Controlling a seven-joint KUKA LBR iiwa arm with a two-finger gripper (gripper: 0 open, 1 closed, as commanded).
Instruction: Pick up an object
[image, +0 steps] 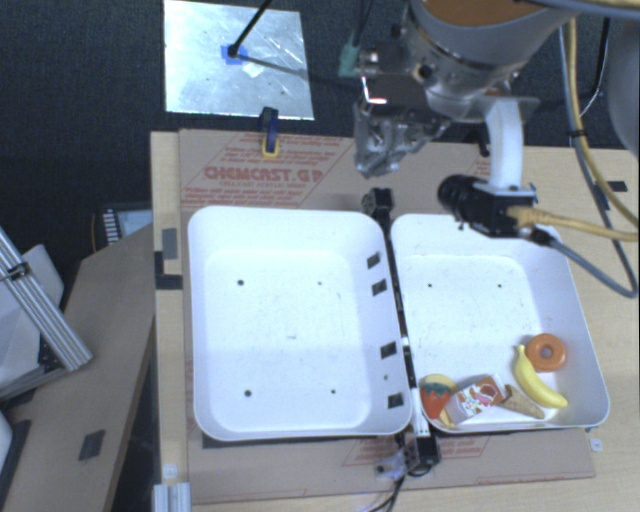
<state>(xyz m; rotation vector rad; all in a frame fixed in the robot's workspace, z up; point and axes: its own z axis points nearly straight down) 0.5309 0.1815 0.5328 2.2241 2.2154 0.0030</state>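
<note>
The gripper (383, 160) hangs beyond the far rim of the right bin (480, 290), jaw state indeterminate, well apart from the banana (537, 378), doughnut (546, 351) and packet (472, 400) clustered in its near corner.

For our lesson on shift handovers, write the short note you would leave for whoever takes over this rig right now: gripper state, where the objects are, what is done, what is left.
Gripper: raised above the bench, behind the far edge of the bins near the divider; holds nothing that I can see.
Objects: all in the near right corner of the right bin: banana, orange ring beside it, tomato-like toy, small packet, cone-shaped piece.
Left bin: bare white floor.
Done: nothing picked yet.
Left: move over the cluster, descend, grasp one object, lift.
</note>
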